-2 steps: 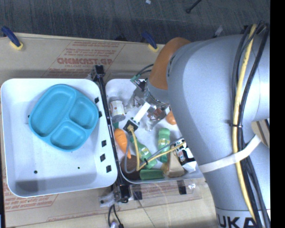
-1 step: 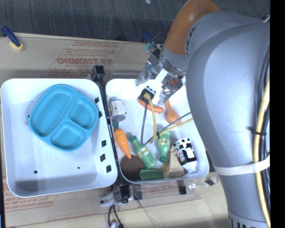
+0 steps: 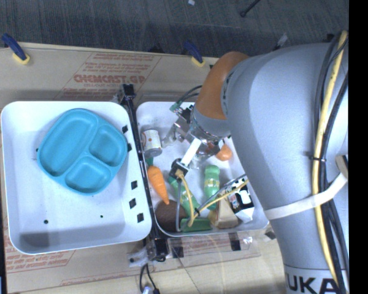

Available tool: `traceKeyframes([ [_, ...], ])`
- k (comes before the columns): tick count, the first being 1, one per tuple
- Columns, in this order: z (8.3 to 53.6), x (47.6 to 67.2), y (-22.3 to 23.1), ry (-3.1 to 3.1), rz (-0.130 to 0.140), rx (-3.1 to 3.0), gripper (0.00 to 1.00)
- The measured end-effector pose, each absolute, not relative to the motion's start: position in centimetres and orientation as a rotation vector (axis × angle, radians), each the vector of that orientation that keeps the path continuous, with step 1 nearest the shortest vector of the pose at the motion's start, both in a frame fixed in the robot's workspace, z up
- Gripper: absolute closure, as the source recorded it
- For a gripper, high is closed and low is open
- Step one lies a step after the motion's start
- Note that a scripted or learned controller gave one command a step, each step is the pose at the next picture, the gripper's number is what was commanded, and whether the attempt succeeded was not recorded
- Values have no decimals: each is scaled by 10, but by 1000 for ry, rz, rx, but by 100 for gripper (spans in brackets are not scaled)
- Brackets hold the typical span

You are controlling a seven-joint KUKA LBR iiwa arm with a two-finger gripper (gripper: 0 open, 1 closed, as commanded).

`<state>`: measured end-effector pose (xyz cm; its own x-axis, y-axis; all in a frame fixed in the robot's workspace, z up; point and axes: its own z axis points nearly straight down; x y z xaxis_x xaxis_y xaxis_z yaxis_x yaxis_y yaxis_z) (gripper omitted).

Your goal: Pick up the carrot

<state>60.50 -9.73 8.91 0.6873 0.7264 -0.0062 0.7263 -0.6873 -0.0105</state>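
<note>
The carrot point(image 3: 157, 183) lies in the right bin point(image 3: 148, 113), near its left wall, orange with a paler tip pointing toward the front. My gripper point(image 3: 194, 141) hangs over the middle of that bin, up and to the right of the carrot, apart from it. The big grey arm covers the right half of the bin.
Around the carrot lie a small can point(image 3: 150, 139), a green bottle point(image 3: 211, 178), a brown round thing point(image 3: 167, 213), a green piece point(image 3: 196, 225), a tan box point(image 3: 227, 217) and a small orange thing point(image 3: 224, 154). The left bin point(image 3: 24, 225) holds a blue divided plate point(image 3: 83, 150).
</note>
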Motion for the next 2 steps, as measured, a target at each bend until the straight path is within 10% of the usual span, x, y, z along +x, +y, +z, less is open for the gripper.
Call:
traceKeyframes([
  [1,100,606,-96,-1252,18,-2869,100],
  [2,100,606,-96,-1252,19,-2869,0],
])
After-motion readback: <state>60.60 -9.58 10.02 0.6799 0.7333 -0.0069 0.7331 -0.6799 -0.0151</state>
